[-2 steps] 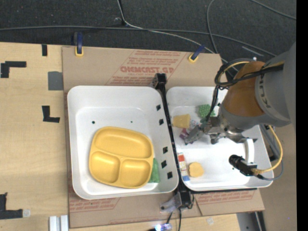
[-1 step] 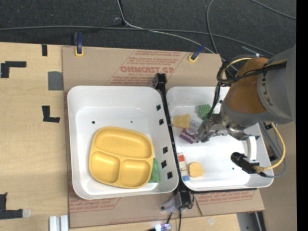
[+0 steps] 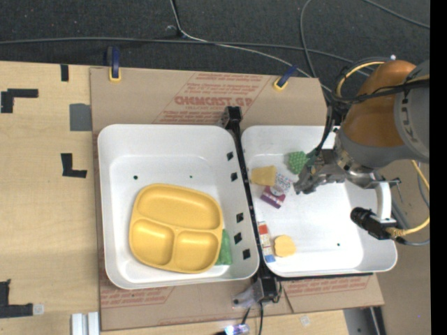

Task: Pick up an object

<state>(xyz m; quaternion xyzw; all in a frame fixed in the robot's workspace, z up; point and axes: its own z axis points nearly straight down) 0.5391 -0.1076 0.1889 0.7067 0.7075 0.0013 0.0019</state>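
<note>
In the right bin (image 3: 349,253) lie several small items: a green knobbly piece (image 3: 298,160), a yellow wedge (image 3: 263,176), a clear-wrapped packet (image 3: 282,183), a purple block (image 3: 272,199), a round yellow piece (image 3: 284,245) and a thin red, white and blue stick (image 3: 264,238). My gripper (image 3: 306,182) hangs low over the bin, just right of the packet and below the green piece. Its dark fingers point down and left, and nothing shows between them.
The left bin (image 3: 115,152) holds a yellow divided plate (image 3: 174,227) with a green item (image 3: 225,248) wedged against its right side. A black divider (image 3: 241,180) separates the bins. Cables arc above the arm at the right. Cardboard lies under both bins.
</note>
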